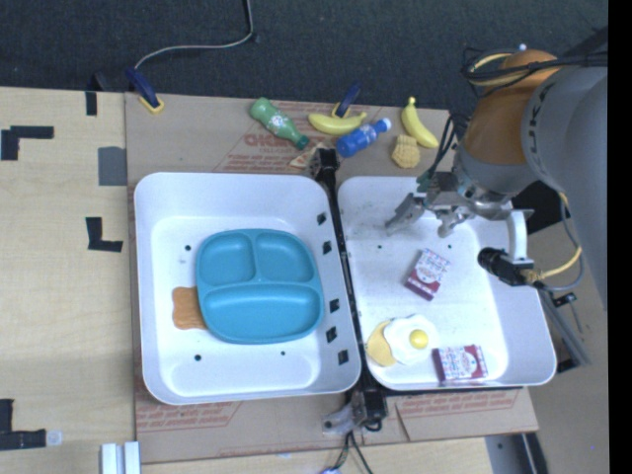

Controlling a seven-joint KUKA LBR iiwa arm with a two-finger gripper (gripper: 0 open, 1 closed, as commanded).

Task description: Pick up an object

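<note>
The gripper (425, 215) is hovering with fingers spread wide and empty over the right bin (523, 309); the small red packet (427, 274) is lying just below, so descending squarely astride it is looking wise

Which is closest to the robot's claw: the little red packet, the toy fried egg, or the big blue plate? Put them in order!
From the gripper:
1. Little red packet, just below it in the right bin.
2. Toy fried egg, lower, near that bin's front edge.
3. Blue plate, over in the left bin.
</note>
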